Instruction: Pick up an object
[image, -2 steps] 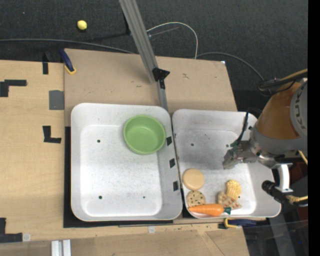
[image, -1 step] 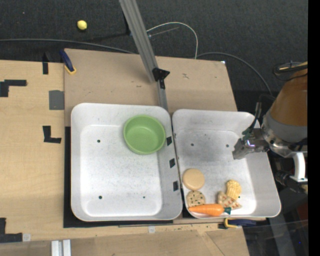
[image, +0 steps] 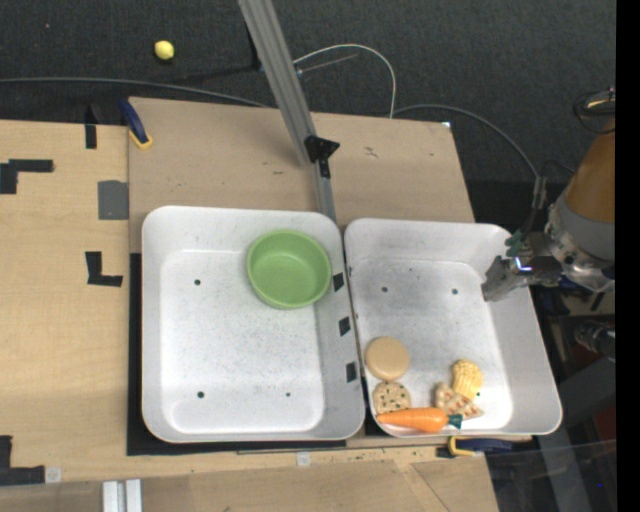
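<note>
Camera view: our gripper (image: 500, 278), grip state unclear, hangs over the right bin's (image: 420, 240) far-right edge; the carrot (image: 425, 420) lies nearer-left, its long axis left-right.

Matt green plastic bowl (image: 288, 268)

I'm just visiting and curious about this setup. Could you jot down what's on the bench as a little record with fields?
left bin: holds a green bowl near its upper right corner
right bin: toy food clustered at its near edge
toy food: round tan cookie, cracker, carrot, corn cob
gripper: over the right bin's right rim, holding nothing
bench: bare wood with black tape marks
</note>
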